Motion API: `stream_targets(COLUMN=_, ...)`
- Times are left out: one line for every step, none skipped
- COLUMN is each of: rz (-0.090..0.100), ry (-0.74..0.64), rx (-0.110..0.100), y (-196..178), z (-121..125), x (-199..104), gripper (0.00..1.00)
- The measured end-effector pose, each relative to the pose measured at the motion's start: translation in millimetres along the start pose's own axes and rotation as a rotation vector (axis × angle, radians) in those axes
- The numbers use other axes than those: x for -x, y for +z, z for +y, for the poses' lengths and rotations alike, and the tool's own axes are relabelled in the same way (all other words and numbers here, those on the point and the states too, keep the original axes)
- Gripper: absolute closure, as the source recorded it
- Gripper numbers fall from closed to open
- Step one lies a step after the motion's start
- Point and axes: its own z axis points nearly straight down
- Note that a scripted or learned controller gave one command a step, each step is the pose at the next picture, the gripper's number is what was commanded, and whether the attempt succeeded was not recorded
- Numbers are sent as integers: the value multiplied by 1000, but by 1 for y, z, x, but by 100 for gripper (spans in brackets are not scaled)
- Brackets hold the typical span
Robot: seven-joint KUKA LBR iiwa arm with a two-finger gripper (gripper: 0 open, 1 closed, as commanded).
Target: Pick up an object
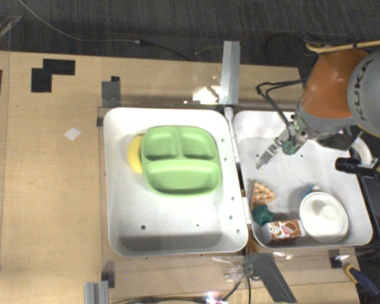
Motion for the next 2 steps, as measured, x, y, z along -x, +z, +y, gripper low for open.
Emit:
stream_targets(rz=-16, ry=62, rx=17, y=38, z=-37, x=-37, gripper=0)
stream_targets(rz=-3, ry=140, rx=1, y=-38, z=-69, x=-20, gripper=0)
